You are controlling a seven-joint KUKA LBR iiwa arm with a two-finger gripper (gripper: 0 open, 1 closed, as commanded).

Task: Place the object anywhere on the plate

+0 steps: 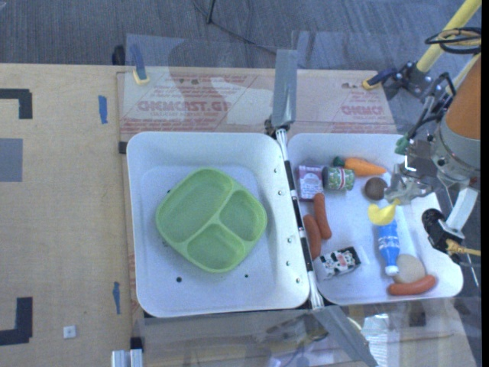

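I see gripper (403, 192) low at right bin's far right edge, over yellow toy (381, 214); nothing visibly held. Green three-compartment plastic plate (212, 219) mid left bin. Risk: crowded neighbours, missed or double pick.

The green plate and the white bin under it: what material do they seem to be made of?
Green plate: probably moulded plastic, matte, with even colour and soft rounded dividers. Left white bin: likely thin formed plastic, smooth with a slight sheen and rounded corners.

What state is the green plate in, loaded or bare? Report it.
Bare. The green plate lies flat in the left bin, all three compartments showing plain green; the food items sit in the right bin.
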